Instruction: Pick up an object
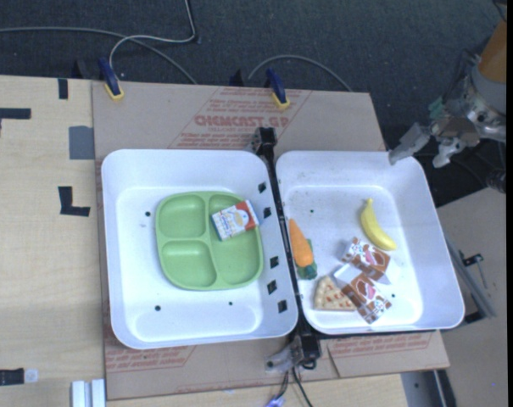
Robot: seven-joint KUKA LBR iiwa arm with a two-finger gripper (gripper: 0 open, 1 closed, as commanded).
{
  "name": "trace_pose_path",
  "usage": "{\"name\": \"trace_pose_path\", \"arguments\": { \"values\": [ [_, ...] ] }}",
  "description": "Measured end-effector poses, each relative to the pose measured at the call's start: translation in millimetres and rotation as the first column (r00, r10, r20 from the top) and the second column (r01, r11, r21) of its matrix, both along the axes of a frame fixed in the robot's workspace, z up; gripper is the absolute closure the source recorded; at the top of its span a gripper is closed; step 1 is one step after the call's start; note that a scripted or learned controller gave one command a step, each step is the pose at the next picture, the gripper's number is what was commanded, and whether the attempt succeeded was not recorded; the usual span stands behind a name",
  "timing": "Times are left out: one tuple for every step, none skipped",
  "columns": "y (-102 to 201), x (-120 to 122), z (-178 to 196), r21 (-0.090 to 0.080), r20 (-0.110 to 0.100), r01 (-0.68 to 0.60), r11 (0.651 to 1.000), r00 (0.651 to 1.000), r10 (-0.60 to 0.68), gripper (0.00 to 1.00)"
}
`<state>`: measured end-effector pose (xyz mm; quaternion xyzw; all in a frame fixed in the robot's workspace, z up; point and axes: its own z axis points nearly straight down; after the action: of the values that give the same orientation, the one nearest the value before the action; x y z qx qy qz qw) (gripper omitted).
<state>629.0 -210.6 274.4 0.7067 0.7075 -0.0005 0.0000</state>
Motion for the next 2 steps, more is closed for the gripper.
{"name": "trace_pose_path", "arguments": {
  "values": [
    [-1.0, 4.0, -184.5, 0.000, 0.001, -0.001, 1.000, 1.000, 0.001, 0.00],
    [13.8, -34.8, -187.2, -0.003, 0.006, 0.000, 1.000, 1.000, 0.000, 0.00]
  ]
}}
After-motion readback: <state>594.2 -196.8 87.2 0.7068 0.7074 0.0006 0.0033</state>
